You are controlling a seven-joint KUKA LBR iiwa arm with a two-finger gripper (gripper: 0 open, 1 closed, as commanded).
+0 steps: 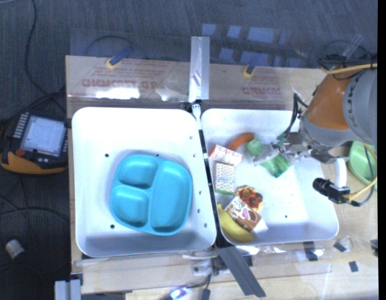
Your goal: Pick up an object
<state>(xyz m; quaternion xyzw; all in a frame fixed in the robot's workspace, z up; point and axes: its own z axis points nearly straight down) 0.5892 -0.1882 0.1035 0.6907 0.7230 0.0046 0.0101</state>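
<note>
Gripper (275, 155) low in the right bin (318, 227), among the green pieces.

From my screen I cannot tell whether the gripper is spread or pressed together; metal and green plastic blur into one another there. A green block (279, 166) lies right at its tip and a second green piece (253, 146) sits just to its left, with an orange carrot-shaped toy (241, 140) beyond that. Nearer me and left of the gripper lie a small printed carton (225, 156), a snack packet (246, 206) and a banana (233, 229) under it. I judge the green block the likeliest target: light, rigid, probably slick plastic, best pinched across its short sides. The blue divided tray (152, 194) sits well apart in the left bin (92, 130).
</note>
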